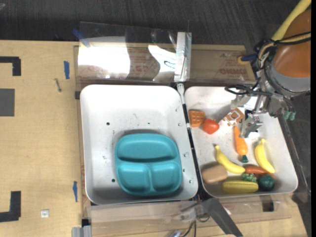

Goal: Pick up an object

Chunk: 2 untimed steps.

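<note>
Camera view: the arm (291,58) enters from the right, its orange band at the frame's edge, cables looped around the wrist. The pincer (251,125) hangs over the far part of the right bin (291,181), pointing down just above the carrot (240,143). Its dark fingers blur together with cables and brackets; whether they are wide or narrow cannot be told, and nothing can be seen between them.

The right bin is shallow white plastic with rounded corners. It holds toy foods of smooth moulded plastic: a ridged orange waffle (196,118) and a red tomato (211,127) at the far left; the tapered carrot in the middle; two curved bananas, banana A (228,163) to the left and banana B (263,157) to the right; a tan bread roll (214,174), a yellow corn cob (240,186) and a dark green piece (266,182) along the near wall. A small orange-and-white item under the pincer is too obscured to identify.

The left bin (98,107) carries a teal divided tray (148,163) with three compartments. Both bins rest on the desk (34,132).
</note>
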Tool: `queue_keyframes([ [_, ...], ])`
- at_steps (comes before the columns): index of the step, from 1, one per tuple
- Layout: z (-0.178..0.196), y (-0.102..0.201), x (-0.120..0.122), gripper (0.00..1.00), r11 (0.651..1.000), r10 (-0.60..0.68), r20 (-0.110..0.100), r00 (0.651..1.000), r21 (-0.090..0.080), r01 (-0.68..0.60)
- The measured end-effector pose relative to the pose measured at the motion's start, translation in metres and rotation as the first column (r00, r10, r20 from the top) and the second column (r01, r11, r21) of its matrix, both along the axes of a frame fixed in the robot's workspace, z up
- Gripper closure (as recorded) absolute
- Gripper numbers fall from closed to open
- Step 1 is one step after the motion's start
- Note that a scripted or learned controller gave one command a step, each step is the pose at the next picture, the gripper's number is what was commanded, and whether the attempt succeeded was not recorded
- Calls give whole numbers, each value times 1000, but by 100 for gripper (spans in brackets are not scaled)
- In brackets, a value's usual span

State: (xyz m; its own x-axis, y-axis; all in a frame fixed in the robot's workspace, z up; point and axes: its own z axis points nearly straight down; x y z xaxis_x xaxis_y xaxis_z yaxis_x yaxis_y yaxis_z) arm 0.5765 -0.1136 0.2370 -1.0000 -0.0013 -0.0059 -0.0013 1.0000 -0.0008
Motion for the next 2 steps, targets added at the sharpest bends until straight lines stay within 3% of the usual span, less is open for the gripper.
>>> queue_keyframes([
  [1, -145, -24, -15, 0, 990, 138, 3, 990, -1, -138],
  [2, -134, -22, -13, 100, 990, 142, 9, 990, -3, -142],
])
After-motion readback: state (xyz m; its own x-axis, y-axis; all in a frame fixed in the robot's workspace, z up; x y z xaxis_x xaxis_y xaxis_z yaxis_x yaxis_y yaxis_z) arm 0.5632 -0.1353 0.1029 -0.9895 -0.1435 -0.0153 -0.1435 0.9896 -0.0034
